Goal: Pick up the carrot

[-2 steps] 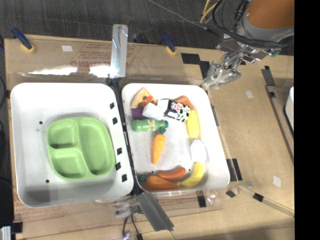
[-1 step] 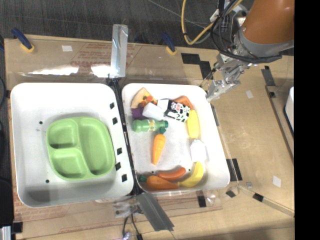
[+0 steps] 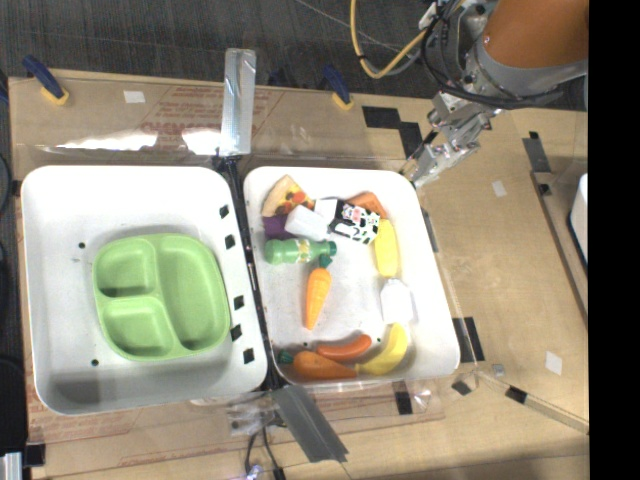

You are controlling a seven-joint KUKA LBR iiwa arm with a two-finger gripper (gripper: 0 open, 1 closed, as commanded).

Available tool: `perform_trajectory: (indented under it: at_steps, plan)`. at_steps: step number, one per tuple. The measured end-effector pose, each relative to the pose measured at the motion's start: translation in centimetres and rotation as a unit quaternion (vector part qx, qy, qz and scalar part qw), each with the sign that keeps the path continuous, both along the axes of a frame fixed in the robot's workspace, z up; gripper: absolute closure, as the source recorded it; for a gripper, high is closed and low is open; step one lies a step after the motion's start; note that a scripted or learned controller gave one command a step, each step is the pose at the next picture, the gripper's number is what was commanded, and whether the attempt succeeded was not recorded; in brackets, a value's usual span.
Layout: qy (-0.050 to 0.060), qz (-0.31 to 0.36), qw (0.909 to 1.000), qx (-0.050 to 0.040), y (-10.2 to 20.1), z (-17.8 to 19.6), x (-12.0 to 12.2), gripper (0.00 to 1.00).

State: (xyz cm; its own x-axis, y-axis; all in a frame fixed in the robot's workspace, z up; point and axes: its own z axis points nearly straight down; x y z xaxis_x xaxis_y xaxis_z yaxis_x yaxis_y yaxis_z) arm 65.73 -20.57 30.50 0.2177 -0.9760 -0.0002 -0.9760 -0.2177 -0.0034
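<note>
Orange and slender, the carrot (image 3: 317, 295) lies loose mid-floor in the right bin (image 3: 436, 298), its leafy end touching a green bottle (image 3: 298, 252). Open white floor flanks it on both sides, giving room to descend. The gripper (image 3: 428, 164) hovers beyond the far right rim; whether it is gaping or closed, I cannot tell.

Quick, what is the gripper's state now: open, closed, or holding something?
Gripper: cannot be told; it hangs above the right bin's far corner, holding nothing, away from the carrot.

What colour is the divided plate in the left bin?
Light green, seen clearly in the camera view: a three-compartment plastic plate.
</note>
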Motion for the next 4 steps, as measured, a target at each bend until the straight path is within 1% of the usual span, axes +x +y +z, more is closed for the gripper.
perform_trajectory:
  at_steps: [1,2,3,4]
  plan:
    - [0.0,0.163,0.9866,0.0001,0.7,1.3,0.1,1.0]
    - [0.003,0.258,0.9661,0.0006,0.5,1.9,-3.3,1.0]
    - [0.001,0.485,0.8744,0.0011,0.4,-6.0,0.0,1.0]
    - [-0.004,0.543,0.8399,-0.0033,-0.2,3.0,0.1,1.0]
